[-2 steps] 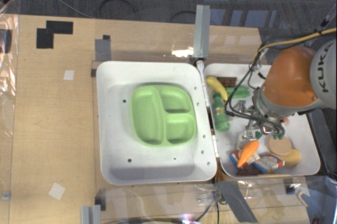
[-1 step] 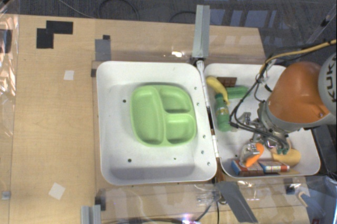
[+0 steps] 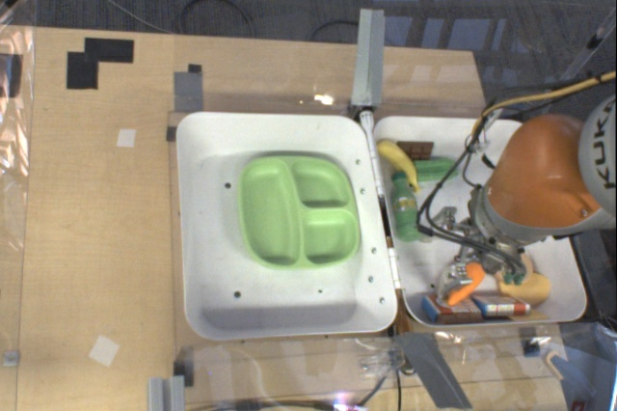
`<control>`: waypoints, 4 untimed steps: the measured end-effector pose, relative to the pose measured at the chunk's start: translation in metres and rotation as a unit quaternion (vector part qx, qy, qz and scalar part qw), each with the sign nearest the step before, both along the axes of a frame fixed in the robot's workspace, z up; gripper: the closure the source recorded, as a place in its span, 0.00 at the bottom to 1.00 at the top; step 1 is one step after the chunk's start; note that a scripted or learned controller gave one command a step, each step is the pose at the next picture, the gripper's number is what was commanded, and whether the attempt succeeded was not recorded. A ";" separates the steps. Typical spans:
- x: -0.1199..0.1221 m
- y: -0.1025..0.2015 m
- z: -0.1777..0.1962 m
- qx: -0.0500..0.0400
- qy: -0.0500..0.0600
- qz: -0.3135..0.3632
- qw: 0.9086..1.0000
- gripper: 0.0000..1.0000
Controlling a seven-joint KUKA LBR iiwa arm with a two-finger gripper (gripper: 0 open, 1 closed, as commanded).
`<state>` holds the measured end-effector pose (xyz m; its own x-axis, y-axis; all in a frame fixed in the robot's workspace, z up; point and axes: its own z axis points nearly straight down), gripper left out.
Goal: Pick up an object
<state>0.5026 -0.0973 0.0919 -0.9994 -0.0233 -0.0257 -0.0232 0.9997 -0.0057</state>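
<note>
I have the gripper [image 3: 464, 276] low in the right bin [image 3: 569, 303], over an orange object [image 3: 469, 278] — grasp state I cannot tell. Lifting is not yet done.

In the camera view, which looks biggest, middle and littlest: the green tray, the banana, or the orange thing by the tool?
1. Green tray, clearly the biggest.
2. Banana.
3. Orange thing, littlest, though partly hidden by the tool.
</note>
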 end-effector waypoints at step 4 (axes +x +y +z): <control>0.073 -0.107 0.075 -0.005 0.010 0.529 0.848 1.00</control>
